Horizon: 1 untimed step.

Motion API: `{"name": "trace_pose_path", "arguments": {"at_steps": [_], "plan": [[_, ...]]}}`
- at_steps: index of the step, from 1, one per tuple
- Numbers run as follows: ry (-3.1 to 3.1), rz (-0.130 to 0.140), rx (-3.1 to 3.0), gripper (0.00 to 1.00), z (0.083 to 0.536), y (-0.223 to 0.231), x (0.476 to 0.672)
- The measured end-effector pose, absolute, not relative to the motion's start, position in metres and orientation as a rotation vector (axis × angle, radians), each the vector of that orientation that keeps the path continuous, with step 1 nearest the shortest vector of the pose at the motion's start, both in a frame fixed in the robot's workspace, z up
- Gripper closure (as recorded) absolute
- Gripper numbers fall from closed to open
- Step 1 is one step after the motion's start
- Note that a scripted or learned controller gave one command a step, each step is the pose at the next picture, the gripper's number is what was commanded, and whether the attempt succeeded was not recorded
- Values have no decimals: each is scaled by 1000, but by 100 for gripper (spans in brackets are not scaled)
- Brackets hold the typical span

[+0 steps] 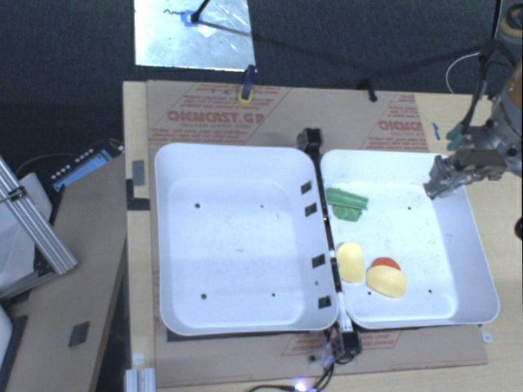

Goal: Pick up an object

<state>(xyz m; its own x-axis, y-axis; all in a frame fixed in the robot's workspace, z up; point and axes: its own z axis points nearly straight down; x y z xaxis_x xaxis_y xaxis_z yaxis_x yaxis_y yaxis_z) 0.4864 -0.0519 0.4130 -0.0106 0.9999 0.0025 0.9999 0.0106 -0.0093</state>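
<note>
In the right bin (458, 243) a green flat object (346, 202) lies near the left wall at the back. A pale yellow object (350, 262) sits toward the front left, and a yellow and red object (386, 278) rests just to its right. My gripper (439, 183) hangs over the bin's back right part, well apart from all three objects. Nothing shows between its fingers.
The left bin (237, 235) stands beside the right one, with black clips (315, 211) along the shared wall. Both sit on a cardboard sheet (221, 113). A shiny metal plate (194, 21) lies behind the bench, and cables run at the back right.
</note>
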Motion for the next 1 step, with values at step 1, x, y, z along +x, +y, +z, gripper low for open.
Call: {"name": "trace_pose_path", "arguments": {"at_steps": [1], "plan": [[-2238, -19, -2223, 100, 543, -35, 487]]}}
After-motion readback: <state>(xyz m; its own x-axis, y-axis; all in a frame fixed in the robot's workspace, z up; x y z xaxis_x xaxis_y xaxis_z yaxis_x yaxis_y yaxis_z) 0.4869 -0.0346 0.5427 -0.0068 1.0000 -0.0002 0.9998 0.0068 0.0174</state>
